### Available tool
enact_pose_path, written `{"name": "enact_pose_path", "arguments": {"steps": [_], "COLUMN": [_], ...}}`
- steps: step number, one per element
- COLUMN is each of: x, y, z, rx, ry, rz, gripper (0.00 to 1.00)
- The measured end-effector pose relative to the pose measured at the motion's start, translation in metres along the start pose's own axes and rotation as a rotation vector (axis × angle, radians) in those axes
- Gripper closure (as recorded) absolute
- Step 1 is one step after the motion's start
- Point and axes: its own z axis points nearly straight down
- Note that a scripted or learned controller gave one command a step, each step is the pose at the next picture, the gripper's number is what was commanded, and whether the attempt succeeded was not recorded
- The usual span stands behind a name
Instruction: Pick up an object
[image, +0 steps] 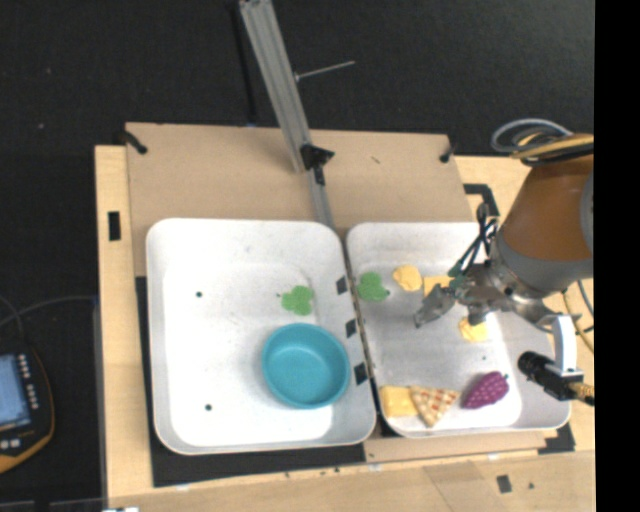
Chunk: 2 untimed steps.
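Observation:
My gripper (440, 300) hangs low over the middle of the right bin (400, 240), reaching in from the right. A small yellow piece (436, 285) lies right against it on the far side, and another yellow piece (472, 329) lies just under the wrist on the near side. A round yellow item (406, 277) and a green leafy piece (372, 288) sit to the left of the gripper. Along the near wall are a yellow block (396, 401), a pizza slice (434, 405) and purple grapes (485, 389). No object is visibly lifted.
The left bin (200, 250) holds a blue bowl (304, 364) and a green leafy piece (297, 299). A grey metal bar (285, 95) slants down from the back to the divider between the bins.

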Motion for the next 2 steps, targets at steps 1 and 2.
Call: {"name": "enact_pose_path", "arguments": {"steps": [1,2], "x": [0.0,-0.002], "y": [0.0,0.005], "z": [0.0,0.042], "rx": [-0.001,0.002], "ry": [0.0,-0.002], "rz": [0.002,0.004], "gripper": [0.0,0.0]}}
